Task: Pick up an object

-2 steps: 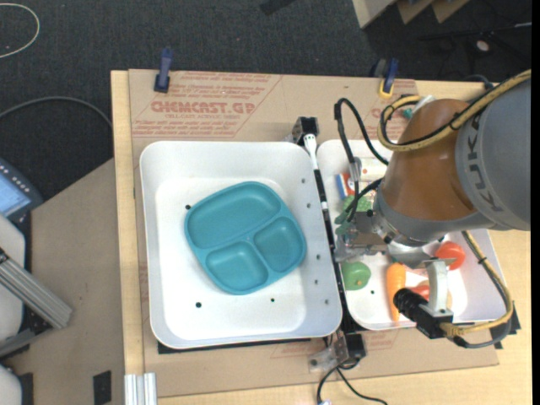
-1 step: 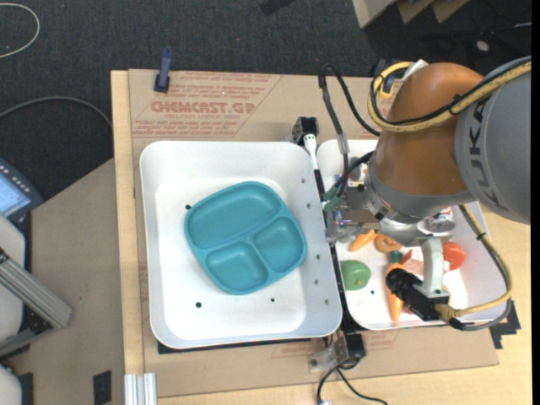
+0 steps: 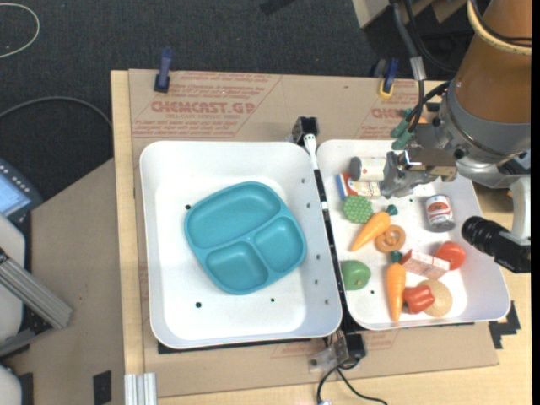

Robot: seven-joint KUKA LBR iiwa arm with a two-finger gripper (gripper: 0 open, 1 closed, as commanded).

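Gripper (image 3: 395,186) hangs low over the right bin (image 3: 489,306), jaw state unclear; a carrot (image 3: 371,229) lies just below it.

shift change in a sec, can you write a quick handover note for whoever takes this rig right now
Claw: low over the back of the right bin, nothing seen between its fingers; whether open or shut can't be told.
Right bin holds the toy food: two carrots, a green fruit, a small can, a red pepper and other pieces.
Left bin holds a teal divided plate.
Done: no object lifted.
Left: grasp one object and raise it.
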